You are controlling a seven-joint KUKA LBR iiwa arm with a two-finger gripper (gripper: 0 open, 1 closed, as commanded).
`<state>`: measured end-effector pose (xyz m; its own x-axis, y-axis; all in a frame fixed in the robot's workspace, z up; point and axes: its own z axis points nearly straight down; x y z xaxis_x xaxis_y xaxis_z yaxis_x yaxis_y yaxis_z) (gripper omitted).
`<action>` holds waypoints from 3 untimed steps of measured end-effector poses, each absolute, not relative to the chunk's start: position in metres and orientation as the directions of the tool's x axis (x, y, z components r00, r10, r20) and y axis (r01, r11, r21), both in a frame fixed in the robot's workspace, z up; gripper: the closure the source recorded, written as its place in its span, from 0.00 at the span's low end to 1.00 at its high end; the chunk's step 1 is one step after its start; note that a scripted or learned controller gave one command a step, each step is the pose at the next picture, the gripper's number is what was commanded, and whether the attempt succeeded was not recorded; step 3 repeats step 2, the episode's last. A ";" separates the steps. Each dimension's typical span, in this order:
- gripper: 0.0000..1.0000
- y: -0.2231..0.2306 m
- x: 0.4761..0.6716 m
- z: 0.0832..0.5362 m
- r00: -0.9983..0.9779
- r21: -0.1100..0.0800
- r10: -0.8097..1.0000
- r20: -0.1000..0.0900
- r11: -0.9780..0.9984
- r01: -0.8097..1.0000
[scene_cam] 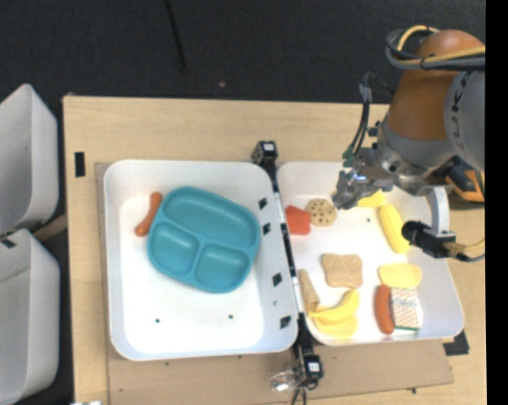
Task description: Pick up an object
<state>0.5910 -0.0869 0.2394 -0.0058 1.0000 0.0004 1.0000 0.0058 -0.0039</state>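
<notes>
The right bin holds several toy foods. A round cookie lies beside a red-orange block near the bin's left wall. My gripper hangs just right of the cookie, low over the bin's back part, with a small yellow piece at its right side. Nothing is seen between the fingers. Further right lies a yellow corn-like piece. A toast slice, a banana, a yellow wedge, a red sausage and a wafer-like block sit toward the front.
The left bin carries a teal divided plate and an orange sausage by its left side. A black divider with clips runs between the bins. The grey and orange arm comes in from the upper right.
</notes>
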 end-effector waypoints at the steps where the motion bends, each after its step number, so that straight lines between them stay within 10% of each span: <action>1: 1.00 -0.046 0.622 0.243 -0.007 -0.001 1.000 0.001 0.007 1.000; 3: 1.00 -0.035 0.619 0.229 -0.003 -0.005 1.000 -0.001 0.003 1.000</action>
